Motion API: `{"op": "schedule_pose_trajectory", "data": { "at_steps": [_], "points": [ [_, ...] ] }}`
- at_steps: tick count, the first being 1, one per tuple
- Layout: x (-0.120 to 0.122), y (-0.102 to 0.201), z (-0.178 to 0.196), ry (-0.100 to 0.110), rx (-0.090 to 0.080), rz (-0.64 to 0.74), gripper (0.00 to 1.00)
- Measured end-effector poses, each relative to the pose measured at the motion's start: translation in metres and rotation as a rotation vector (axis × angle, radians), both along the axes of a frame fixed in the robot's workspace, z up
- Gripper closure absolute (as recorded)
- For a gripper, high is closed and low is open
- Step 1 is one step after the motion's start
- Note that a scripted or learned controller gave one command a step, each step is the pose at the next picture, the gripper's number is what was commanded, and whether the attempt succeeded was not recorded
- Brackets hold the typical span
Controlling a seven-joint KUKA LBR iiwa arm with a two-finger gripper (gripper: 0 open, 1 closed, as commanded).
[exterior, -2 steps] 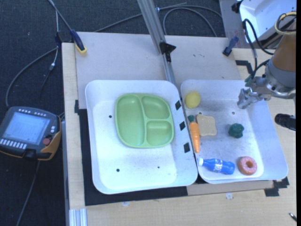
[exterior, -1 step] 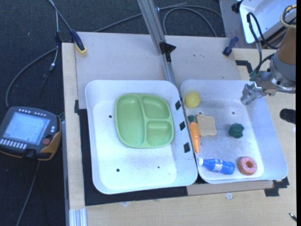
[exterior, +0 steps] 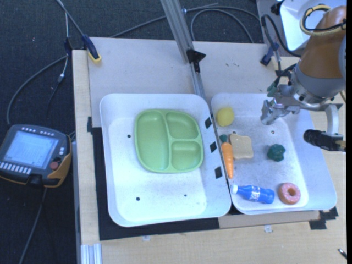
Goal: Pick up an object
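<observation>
The small round yellow ball (exterior: 225, 116) lies in the right white bin (exterior: 324, 194), left of the gripper (exterior: 268, 114) and apart from it. The gripper hangs over that bin's far part — whether it is apart or together, I cannot tell. Nearer the camera from it lie a tan bread-like slice (exterior: 241, 147), an orange carrot (exterior: 228, 159) and a dark green broccoli piece (exterior: 276, 152) — farther still, a blue bottle (exterior: 254, 193) and a pink-frosted doughnut (exterior: 289, 192).

Both white bins (exterior: 165, 213) look like matt plastic, a bit scuffed and speckled. The green divided plate (exterior: 168, 141) is smooth plastic with a soft sheen. Bench top (exterior: 137, 65) looks like pale raw wood, matt. At 12 o'clock there's a brushed-metal post (exterior: 176, 15). The gripper (exterior: 270, 113) looks like bare shiny metal, and the orange band (exterior: 324, 54) above it is glossy.
</observation>
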State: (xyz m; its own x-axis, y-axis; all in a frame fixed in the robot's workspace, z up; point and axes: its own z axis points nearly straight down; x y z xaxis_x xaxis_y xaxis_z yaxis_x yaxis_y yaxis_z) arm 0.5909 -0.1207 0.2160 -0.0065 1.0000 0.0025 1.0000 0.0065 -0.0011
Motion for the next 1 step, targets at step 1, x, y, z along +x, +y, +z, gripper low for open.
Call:
{"op": "schedule_pose_trajectory", "data": {
  "at_steps": [1],
  "points": [
    [-0.0039, 0.0512, 0.0122, -0.001, 0.001, 0.000, 1.00]
  ]
}}
